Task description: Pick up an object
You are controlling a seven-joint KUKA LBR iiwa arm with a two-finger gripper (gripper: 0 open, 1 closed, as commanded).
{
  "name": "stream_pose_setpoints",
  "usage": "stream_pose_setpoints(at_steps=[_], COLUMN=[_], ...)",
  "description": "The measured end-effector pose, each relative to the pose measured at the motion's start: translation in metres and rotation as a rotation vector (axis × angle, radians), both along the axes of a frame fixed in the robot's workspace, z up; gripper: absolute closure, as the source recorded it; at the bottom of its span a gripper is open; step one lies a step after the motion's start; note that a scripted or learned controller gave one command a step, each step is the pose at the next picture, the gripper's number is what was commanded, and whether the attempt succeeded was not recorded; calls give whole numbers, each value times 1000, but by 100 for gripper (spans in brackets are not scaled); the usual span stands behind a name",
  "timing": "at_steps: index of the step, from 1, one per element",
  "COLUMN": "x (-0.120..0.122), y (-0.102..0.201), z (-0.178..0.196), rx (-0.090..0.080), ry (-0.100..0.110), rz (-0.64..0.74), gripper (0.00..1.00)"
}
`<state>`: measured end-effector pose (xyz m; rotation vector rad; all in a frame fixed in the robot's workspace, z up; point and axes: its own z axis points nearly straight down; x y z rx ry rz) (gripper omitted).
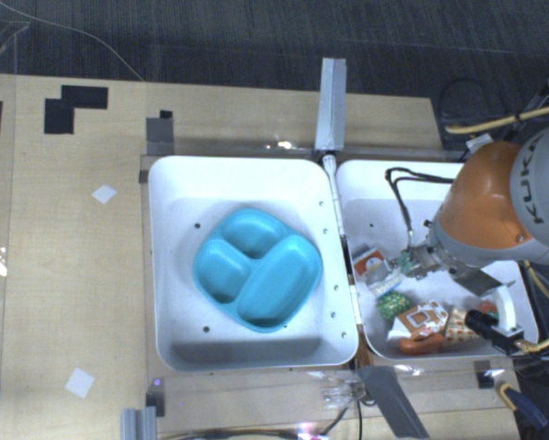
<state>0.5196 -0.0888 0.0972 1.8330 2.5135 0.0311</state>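
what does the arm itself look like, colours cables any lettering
The arm is grey, with a rounded orange band above the wrist. Part of the white KUKA lettering shows on the grey shell. A thin black cable loops beside the orange band. The gripper end is small, metallic and grey.

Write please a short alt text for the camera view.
The gripper of the grey-and-orange arm reaches into the right bin, above small packets. The left bin holds a blue divided tray.
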Motion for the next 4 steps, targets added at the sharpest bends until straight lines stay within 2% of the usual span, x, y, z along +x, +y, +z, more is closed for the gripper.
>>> stream_pose_setpoints(at_steps=[1, 2, 3, 4], x=[65, 3, -28, -28], y=[-20, -13, -4, -4], z=[10, 19, -7, -7], rx=[-1, -2, -6, -2], ry=[28, 32, 19, 19], rz=[133, 208, 197, 97], gripper=[0, 0, 0, 0])
